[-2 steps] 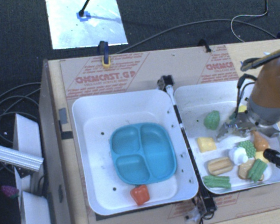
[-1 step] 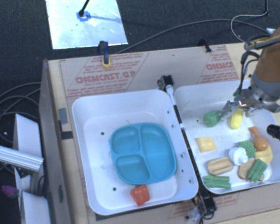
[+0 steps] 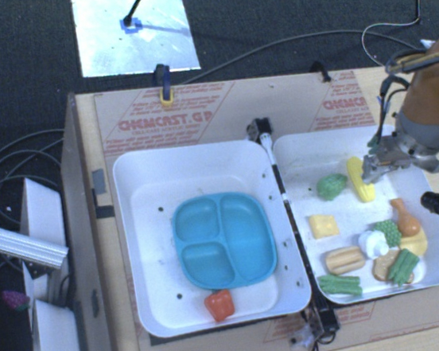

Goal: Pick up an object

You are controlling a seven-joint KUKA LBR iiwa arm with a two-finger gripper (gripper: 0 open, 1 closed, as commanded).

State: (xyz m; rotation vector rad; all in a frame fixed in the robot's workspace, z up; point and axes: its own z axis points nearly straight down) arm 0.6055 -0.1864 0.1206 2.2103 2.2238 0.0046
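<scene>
A dark speckled carpet floor (image 3: 5, 70) surrounds the pale wooden desk (image 3: 218, 102) printed with red lettering. A shiny square metal sheet (image 3: 134, 29) lies on the floor beyond it, and thin grey cables (image 3: 9, 162) trail across the carpet at left

Single fixed camera above bench (image 3: 218, 102), looking down at slant, moderately far, both bins framed.
</scene>
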